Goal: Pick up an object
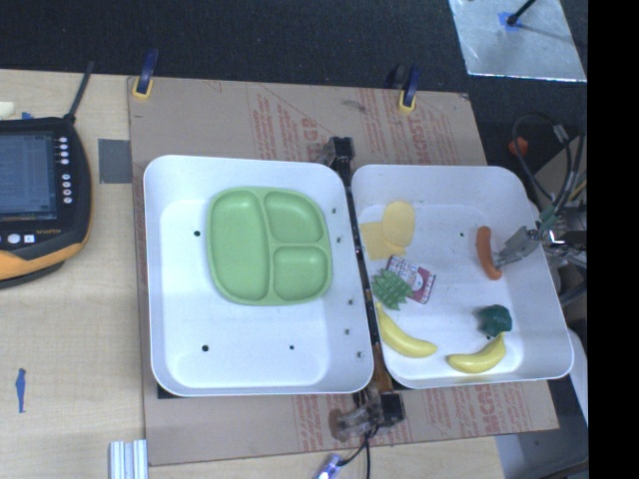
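One small sausage (pixel 487 252), judged light, stiff and slippery, is best gripped mid-length; the hand's (pixel 515 246) state cannot be told.

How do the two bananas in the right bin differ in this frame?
The left banana lies along the bin's left wall, running diagonally; the right banana lies near the front rim of the right bin, closer to level. The left one looks longer and straighter, the right more curled. Both are yellow, lying flat, untouched.

Both white bins (pixel 170 267) looked like smooth, glossy plastic, as did the matt green divided plate (pixel 268 244). They sat on dull brown cardboard (pixel 250 118) over a pale wooden bench (pixel 70 367).
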Robot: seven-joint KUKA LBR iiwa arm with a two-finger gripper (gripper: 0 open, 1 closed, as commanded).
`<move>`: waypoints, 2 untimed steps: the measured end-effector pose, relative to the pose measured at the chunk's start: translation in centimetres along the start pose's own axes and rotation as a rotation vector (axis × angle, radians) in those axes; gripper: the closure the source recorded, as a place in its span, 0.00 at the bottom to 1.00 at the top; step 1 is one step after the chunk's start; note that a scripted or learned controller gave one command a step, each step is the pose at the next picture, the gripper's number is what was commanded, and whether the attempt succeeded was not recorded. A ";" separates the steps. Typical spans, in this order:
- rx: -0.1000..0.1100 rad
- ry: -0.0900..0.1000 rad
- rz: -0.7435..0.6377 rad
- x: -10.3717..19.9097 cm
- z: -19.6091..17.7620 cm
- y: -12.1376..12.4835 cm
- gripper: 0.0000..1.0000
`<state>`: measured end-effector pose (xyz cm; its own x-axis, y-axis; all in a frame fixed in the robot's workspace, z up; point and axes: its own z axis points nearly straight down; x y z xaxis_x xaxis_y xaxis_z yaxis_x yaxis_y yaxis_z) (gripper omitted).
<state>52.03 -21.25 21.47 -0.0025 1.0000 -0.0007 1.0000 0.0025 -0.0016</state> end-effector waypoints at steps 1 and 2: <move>0.003 0.000 -0.004 0.4 12.3 3.0 0.00; 0.000 0.001 -0.001 0.0 12.3 5.2 0.00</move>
<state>57.20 -21.20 9.17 -0.0038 1.0000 0.0001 1.0000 0.0038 -0.0019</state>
